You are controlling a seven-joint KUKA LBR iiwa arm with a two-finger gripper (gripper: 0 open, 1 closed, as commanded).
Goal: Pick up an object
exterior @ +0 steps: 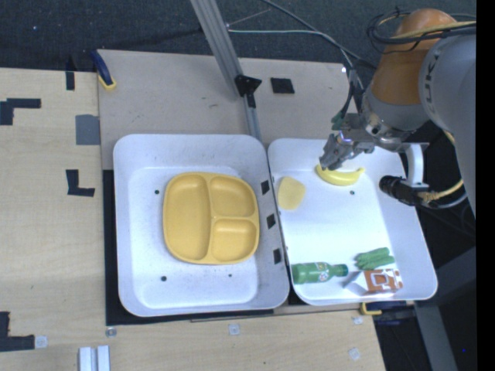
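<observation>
- The arm [421,60] comes in from the right, and its gripper [337,154] sits low over the far end of the right bin [402,230].
- The claw is right at the near-left end of the banana [342,176]. It looks to be touching it or just above it, but I honestly can't tell whether it's released, clenched or has hold of anything, because the wrist hides that part.
- The banana lies flat on the bin floor near the far wall, curved side toward the camera.
- Just left of it is a pale yellow round piece [291,193], close to the wall shared with the left bin [139,230].
- At the near end of the right bin there's a green bottle [319,271] on its side, a green pickle-looking thing [373,258] and a small orange and white carton [379,281], all bunched close together.
- The left bin has a yellow divided plate [210,217] sitting about in the middle, three compartments, facing up.
</observation>
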